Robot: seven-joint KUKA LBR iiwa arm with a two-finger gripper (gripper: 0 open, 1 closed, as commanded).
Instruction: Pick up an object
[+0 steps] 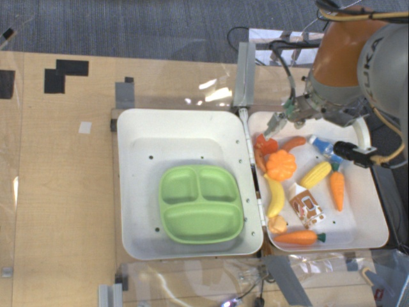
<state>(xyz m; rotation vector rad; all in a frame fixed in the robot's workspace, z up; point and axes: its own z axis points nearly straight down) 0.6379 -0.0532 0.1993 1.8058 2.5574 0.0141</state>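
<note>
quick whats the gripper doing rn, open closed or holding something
gripper: above the far left corner of the right bin, next to the toy food; open or shut cannot be told, nothing visibly held.

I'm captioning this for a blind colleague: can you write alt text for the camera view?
A grey and orange robot arm's end effector hangs over the back of the right bin, which holds toy food: a pumpkin, corn, a banana and two carrots. The left bin holds a green divided plate.
</note>
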